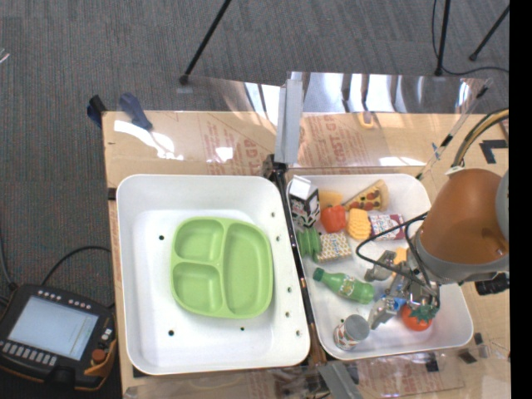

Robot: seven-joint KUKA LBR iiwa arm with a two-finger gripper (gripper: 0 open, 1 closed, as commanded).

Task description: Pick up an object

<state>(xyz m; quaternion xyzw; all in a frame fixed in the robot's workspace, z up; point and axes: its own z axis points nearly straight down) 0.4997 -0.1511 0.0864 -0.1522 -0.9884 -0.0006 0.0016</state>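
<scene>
The gripper [405, 299] was down in the right bin [453, 327], near its front right corner, just beside a small red-orange toy [417, 319]. That toy looked light, rigid and kinda slick, so I'd pinch across its middle. Couldn't tell how wide the tool was or whether it had anything.
</scene>
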